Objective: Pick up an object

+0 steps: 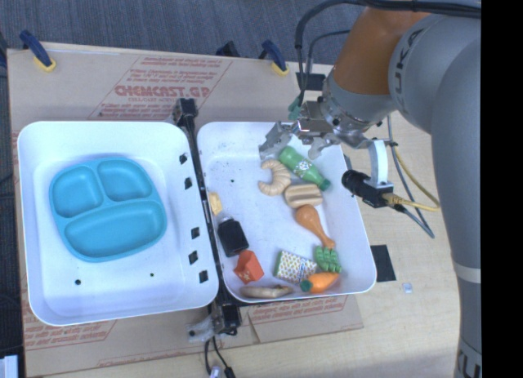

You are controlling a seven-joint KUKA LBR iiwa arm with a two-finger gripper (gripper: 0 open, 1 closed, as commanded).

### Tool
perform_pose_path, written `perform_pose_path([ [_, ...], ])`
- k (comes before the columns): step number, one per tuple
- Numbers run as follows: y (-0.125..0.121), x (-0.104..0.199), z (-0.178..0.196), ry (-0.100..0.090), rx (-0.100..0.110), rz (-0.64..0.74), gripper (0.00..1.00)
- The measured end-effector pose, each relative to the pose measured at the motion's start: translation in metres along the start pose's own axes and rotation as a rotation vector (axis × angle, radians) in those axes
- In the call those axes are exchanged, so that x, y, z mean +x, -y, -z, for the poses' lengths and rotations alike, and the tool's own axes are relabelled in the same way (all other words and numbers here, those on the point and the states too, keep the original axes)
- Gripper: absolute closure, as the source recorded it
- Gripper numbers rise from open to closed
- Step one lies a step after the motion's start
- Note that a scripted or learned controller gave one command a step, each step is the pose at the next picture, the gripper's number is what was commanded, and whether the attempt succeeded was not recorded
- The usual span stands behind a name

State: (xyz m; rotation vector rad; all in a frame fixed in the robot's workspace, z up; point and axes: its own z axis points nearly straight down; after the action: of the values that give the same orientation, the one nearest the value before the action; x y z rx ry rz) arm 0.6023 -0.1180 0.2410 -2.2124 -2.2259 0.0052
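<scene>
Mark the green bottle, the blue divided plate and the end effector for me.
green bottle [302, 166]: camera view, middle of its body.
blue divided plate [108, 208]: camera view, ridge between compartments.
end effector [288, 141]: camera view, midway between fingertips.

One fixed camera looks down at a slant from above the bench [163, 82], far enough to take in both white bins [33, 229]. The arm [425, 66] enters from its right.

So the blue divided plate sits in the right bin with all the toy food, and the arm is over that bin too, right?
Not quite. The camera view shows the blue divided plate alone in the left bin. The toy food, such as the green bottle and croissant, lies in the right bin, with the arm over it.
</scene>
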Motion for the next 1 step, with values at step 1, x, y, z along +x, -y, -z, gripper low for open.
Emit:
perform_pose_path([
  [1, -0.0376, -0.0604, -0.1162, 0.001, -0.004, 0.295, 0.0],
])
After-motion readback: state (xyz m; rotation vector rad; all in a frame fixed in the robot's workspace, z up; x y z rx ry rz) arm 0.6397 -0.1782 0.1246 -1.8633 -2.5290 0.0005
